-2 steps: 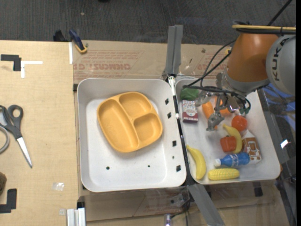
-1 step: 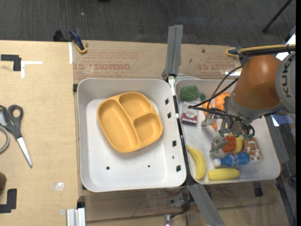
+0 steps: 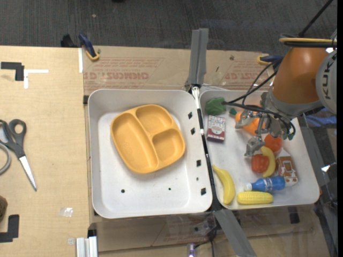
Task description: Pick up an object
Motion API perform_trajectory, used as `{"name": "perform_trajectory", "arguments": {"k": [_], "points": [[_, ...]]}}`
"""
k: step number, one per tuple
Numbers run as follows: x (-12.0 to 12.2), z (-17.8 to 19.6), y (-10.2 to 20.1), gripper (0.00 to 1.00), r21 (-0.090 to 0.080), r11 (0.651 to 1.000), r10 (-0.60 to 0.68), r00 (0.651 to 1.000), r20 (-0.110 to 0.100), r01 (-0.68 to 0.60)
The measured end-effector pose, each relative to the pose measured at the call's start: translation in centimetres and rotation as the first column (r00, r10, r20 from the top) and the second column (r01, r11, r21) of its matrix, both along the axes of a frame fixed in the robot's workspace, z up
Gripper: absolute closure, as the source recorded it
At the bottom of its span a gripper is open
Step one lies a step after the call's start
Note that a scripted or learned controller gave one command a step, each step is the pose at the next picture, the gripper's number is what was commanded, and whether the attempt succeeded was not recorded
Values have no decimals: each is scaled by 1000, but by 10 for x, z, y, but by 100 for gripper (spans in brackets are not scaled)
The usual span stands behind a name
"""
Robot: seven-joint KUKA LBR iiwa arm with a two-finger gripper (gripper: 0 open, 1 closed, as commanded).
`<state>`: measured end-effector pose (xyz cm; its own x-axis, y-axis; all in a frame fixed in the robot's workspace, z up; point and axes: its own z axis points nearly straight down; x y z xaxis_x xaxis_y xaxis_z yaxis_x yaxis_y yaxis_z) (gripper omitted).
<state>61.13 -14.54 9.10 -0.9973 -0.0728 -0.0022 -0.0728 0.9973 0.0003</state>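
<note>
Hanging over the right bin (image 3: pixel 308 159), the metal gripper (image 3: pixel 256 143) hovers above a glossy red tomato (image 3: pixel 260 163); whether it is open, I cannot tell; a curved banana (image 3: pixel 225 183) lies nearby; a smooth yellow divided plate (image 3: pixel 148 138) fills the left bin (image 3: pixel 96 159).

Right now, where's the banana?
The banana lies in the right bin, near its front-left corner, just left of the corn cob and below the small red box.
</note>
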Motion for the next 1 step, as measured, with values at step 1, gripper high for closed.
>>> {"name": "perform_trajectory", "arguments": {"k": [1], "points": [[-119,3,-8,0,-6,990,140,990,15,-140]]}}
